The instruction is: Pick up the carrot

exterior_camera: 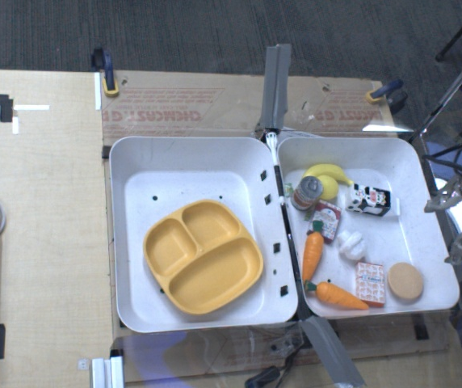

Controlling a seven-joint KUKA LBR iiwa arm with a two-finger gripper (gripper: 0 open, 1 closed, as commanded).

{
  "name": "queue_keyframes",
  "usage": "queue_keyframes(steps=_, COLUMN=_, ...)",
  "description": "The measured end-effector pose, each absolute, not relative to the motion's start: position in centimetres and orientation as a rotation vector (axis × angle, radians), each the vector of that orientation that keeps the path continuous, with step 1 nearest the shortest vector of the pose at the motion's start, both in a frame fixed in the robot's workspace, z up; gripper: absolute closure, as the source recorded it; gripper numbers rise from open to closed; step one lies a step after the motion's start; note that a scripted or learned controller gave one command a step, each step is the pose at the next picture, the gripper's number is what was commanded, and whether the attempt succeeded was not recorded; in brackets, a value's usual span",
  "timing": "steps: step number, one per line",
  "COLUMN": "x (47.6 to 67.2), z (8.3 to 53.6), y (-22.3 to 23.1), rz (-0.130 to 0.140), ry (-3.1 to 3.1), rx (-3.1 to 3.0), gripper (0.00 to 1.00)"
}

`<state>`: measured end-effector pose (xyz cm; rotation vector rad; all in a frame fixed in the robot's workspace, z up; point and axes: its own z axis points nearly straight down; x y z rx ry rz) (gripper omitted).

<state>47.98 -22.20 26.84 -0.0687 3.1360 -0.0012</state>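
Observation:
Two orange carrots lie in the right bin (425, 176). One carrot (312, 255) points lengthwise along the bin's left wall, its green top towards the back. The other carrot (341, 295) lies across the front left corner, green top at the left. It touches a small pink box (370, 283) on its right. Nothing covers either carrot.
The right bin also holds a banana (329, 174), a small can (308, 189), a red packet (326, 214), a black-and-white carton (371, 200), a white lump (349, 243) and a tan disc (405, 281). A yellow divided plate (203, 255) lies in the left bin (126, 217). Metal framework (457, 217) stands beyond the right wall.

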Motion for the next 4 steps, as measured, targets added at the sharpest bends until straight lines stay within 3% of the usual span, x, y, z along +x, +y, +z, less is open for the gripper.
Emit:
queue_keyframes(steps=1, x=51.8, z=30.2, y=-19.2, rz=0.0, ry=3.135, rx=-0.108, gripper=0.0)
queue_keyframes(steps=2, x=49.1, z=15.6, y=-22.0, rz=0.001, ry=3.117, rx=-0.385, gripper=0.0)
queue_keyframes(steps=3, x=49.3, z=16.6, y=-21.9, rz=-0.001, ry=3.114, rx=-0.39, gripper=1.0)
queue_keyframes(steps=4, x=56.5, z=17.5, y=-22.0, rz=0.001, ry=2.966, rx=-1.018, gripper=1.0)
